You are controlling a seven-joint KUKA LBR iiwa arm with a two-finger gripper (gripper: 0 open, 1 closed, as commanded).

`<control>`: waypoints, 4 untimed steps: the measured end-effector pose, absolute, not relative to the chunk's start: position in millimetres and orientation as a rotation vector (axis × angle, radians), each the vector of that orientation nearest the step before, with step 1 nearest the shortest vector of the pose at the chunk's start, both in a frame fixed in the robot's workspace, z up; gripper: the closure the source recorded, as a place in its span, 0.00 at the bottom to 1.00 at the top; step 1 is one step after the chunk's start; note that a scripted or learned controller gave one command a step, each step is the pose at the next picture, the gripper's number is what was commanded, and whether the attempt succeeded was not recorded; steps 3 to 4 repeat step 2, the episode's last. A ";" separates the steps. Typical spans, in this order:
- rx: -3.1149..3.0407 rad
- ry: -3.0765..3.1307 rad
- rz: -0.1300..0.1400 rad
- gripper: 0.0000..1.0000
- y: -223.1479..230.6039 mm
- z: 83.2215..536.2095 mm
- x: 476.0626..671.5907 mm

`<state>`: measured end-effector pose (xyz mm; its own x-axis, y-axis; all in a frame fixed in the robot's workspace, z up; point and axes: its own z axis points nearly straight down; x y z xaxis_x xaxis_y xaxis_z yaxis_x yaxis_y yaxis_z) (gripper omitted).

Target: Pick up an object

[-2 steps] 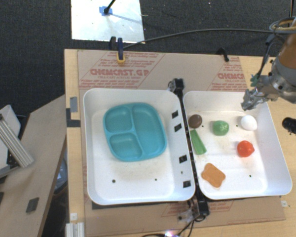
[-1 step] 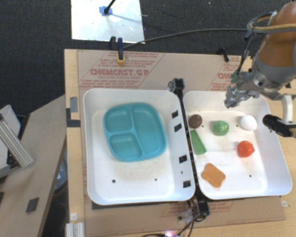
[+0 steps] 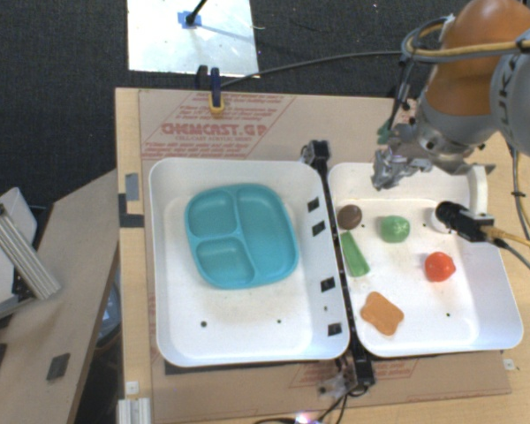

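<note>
My gripper (image 3: 386,177) hangs over the far left part of the right bin (image 3: 499,325), above and a little right of a small brown ball (image 3: 349,215). A round green object (image 3: 394,229) lies just below the gripper. A long green piece (image 3: 353,254) lies along the bin's left wall. A red ball (image 3: 439,266) sits to the right, and an orange flat piece (image 3: 382,313) lies near the front. Nothing shows between the fingers.
The left bin (image 3: 181,325) holds a blue divided plate (image 3: 241,234). A black divider (image 3: 329,254) with clips runs between the two bins. Brown board lies beyond the bins' far edge.
</note>
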<state>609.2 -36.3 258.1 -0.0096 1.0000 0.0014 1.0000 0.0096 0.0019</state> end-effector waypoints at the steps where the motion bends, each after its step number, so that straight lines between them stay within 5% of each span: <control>1: 2.213 2.230 0.002 1.00 17.6 241.9 604.2; 2: 2.212 2.229 0.004 1.00 62.8 240.4 616.0; 4: 2.212 2.229 0.004 1.00 62.8 240.4 616.0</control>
